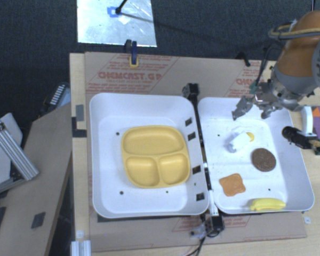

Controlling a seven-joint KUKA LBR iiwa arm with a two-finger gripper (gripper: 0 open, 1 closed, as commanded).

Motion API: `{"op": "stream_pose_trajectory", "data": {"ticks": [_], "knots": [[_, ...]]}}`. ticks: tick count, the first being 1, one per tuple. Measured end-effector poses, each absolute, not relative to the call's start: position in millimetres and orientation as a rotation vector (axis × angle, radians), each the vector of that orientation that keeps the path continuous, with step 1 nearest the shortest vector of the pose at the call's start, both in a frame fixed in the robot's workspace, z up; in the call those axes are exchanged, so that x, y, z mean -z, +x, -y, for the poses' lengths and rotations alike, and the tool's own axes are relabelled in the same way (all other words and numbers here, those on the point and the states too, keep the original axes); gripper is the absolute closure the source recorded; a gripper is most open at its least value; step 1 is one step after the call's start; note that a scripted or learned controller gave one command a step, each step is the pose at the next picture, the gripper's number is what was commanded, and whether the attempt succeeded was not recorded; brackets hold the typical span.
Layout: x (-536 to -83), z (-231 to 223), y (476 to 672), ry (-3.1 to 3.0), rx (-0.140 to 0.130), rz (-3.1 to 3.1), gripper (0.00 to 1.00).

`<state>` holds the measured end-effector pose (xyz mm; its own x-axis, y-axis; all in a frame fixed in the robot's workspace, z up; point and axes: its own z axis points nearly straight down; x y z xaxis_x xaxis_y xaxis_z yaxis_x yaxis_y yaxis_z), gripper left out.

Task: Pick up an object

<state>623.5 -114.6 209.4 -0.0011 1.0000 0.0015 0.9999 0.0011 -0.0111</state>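
My gripper (254,108) hangs over the right bin's (296,167) far edge, fingers spread, nothing between them. Nearest target: a small white-and-yellow object (239,141), just toward the bin's middle from the fingertips. Brown disc (263,159), orange piece (232,184) and banana (266,204) lie farther toward the near edge.

The arm (304,47) is cut off by the right edge above its wrist.

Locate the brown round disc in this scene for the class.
The brown round disc lies in the right bin, toward its right side, right of the small white piece and above the yellow banana.
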Motion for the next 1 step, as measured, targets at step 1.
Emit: {"op": "stream_pose_trajectory", "data": {"ticks": [1], "knots": [[-217.0,114.4,626.1,-2.219,0.002,2.226,0.00]]}}
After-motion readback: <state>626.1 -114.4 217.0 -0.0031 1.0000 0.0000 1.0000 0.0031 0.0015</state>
